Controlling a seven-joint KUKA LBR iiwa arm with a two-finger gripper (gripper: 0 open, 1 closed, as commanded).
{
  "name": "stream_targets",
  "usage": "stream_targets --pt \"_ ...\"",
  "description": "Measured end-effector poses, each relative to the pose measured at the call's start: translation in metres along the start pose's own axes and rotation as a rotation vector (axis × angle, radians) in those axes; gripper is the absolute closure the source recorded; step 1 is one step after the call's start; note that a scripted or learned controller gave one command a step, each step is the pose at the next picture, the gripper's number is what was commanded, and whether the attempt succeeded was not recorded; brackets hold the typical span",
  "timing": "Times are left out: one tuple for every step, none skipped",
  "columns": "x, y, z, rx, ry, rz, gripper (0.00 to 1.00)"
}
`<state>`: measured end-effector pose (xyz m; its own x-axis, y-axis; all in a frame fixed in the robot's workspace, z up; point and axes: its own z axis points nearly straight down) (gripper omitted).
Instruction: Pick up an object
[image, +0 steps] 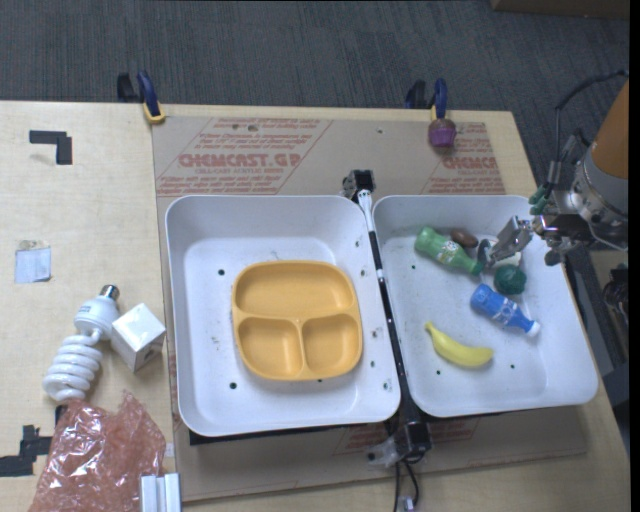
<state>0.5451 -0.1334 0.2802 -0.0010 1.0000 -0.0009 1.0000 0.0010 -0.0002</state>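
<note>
Judging by how things lie, you have not yet lifted anything: every candidate object rests on the floor of the right bin (560, 385). A green bottle (446, 250) lies on its side toward the bin's back, with a small brown item (463, 238) touching it that is too small to identify. A dark green ball (510, 279) sits just beside the bottle's far end, a blue bottle (503, 309) lies just in front of the ball, and a yellow banana (459, 346) rests nearer the front, apart from the others.

Your gripper (512, 240) reaches in from the right, hanging low over the back of the right bin, close above the ball and the green bottle's end. Its metal fingers look spread rather than closed, and nothing sits between them, so you are holding nothing. The wrist and the grey body of the arm (600, 190) stand at the bin's right rim, angled inward and downward.

What remains is the whole grasp: descending onto one object, closing, and lifting. The ball and the green bottle look like the nearest targets, though their crowding could make a clean grip awkward.

The left bin (200, 240) holds a yellow divided plate (297, 320).
</note>
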Motion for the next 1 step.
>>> stream_targets --pt "-0.0289 -0.0257 0.1880 0.000 0.001 0.003 0.00"
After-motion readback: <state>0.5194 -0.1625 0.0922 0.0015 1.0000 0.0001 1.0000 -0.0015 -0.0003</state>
